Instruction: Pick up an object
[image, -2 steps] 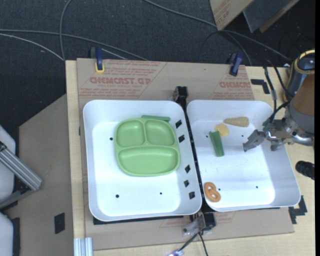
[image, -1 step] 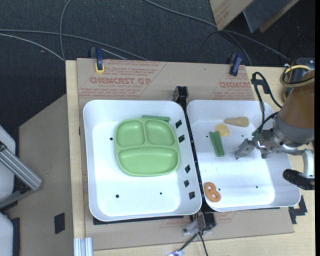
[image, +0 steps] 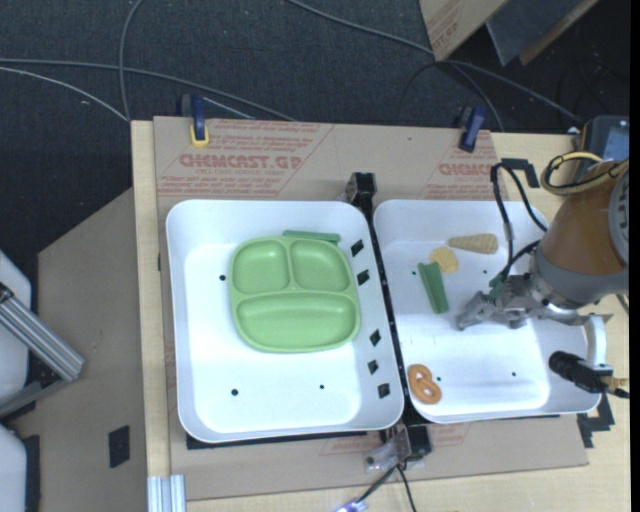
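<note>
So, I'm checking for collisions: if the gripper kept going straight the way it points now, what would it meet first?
The gripper points toward the view's left, low over the right bin. The green stick lies closest to that line, just above it; if missed, the bin's wall comes next. Depth is unclear.

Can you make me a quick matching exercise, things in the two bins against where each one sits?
Things:
1. green divided plate
2. pretzel
3. cone-shaped piece
4. green stick

Places:
A. right bin, near front left corner
B. left bin, middle
C. right bin, just left of the claw
D. right bin, near the far wall

Pairs: 1-B, 2-A, 3-D, 4-C
</note>
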